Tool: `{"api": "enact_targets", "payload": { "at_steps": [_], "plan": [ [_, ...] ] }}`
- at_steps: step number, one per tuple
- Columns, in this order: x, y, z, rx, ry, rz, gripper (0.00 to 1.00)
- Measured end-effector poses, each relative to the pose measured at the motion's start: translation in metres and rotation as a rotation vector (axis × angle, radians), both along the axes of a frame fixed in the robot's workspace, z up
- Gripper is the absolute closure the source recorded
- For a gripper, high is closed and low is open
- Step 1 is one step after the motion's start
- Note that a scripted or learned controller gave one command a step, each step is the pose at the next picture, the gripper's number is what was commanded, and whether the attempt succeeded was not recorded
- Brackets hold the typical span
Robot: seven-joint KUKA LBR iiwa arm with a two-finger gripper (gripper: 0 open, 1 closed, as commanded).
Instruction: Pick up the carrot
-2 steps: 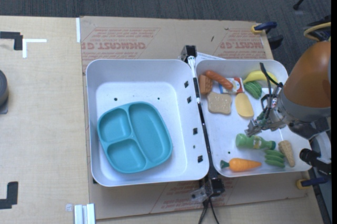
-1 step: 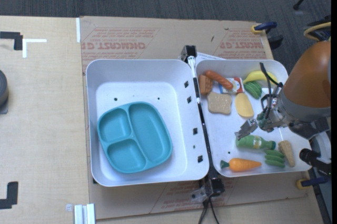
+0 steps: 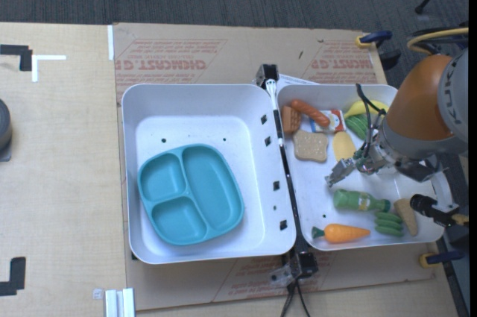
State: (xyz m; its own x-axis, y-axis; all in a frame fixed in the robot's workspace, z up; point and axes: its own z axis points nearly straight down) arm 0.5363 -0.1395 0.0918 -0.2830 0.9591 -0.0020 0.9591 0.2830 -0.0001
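The carrot [image 3: 346, 233], orange with a green top, lies near the front edge of the right bin [image 3: 307, 192], pointing right. My gripper [image 3: 340, 173] hangs over the middle of that bin, up and slightly left of the carrot, with a green bottle-shaped toy [image 3: 361, 200] lying between them. Nothing shows in the gripper. The arm's orange band [image 3: 421, 103] is above the bin's right side.
The right bin also holds a bread slice [image 3: 311, 147], a sausage [image 3: 309, 113], a yellow piece [image 3: 343, 146], green and yellow items at the back [image 3: 360, 121], and green beans [image 3: 387, 223] right of the carrot. A blue divided plate [image 3: 190, 192] sits in the left bin [image 3: 141, 107].
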Motion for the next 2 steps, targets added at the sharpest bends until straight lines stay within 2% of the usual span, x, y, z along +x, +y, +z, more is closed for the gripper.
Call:
{"api": "enact_targets", "payload": {
  "at_steps": [1,2],
  "plan": [
    [0.043,-0.002,0.005,-0.001,-0.002,-0.079,0.0],
    [0.069,-0.05,0.023,0.016,-0.001,0.224,0.0]
  ]
}}
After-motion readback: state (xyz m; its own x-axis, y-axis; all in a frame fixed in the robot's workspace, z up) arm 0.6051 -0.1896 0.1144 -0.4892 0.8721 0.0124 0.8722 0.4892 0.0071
